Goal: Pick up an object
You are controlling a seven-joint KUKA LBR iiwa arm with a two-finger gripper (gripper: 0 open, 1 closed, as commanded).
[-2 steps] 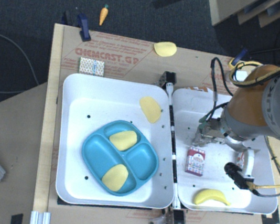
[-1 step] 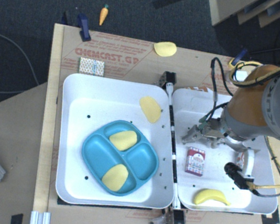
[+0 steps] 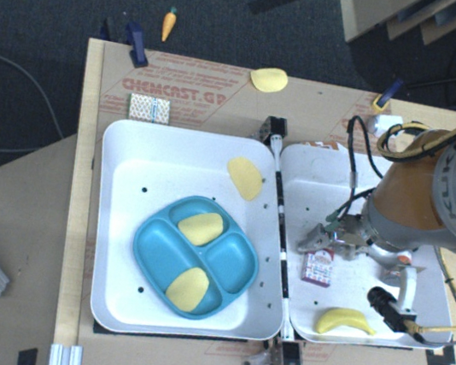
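My gripper (image 3: 325, 239) hangs low over the left part of the right bin (image 3: 431, 285), with the grey and orange arm reaching in from the right. A small pink and white packet (image 3: 318, 269) lies flat on the bin floor just below the gripper, close to it; I cannot tell whether they touch. A yellow banana (image 3: 345, 322) lies near the bin's front edge. Nothing shows held in the gripper.
The left bin (image 3: 121, 203) holds a blue divided plate (image 3: 232, 260) with two yellow pieces (image 3: 200, 227) (image 3: 188, 288), and a third yellow piece (image 3: 245, 178) at its back right. On the bench behind lie a yellow piece (image 3: 268, 79), a patterned packet (image 3: 149, 108) and a blue clip (image 3: 135, 43).
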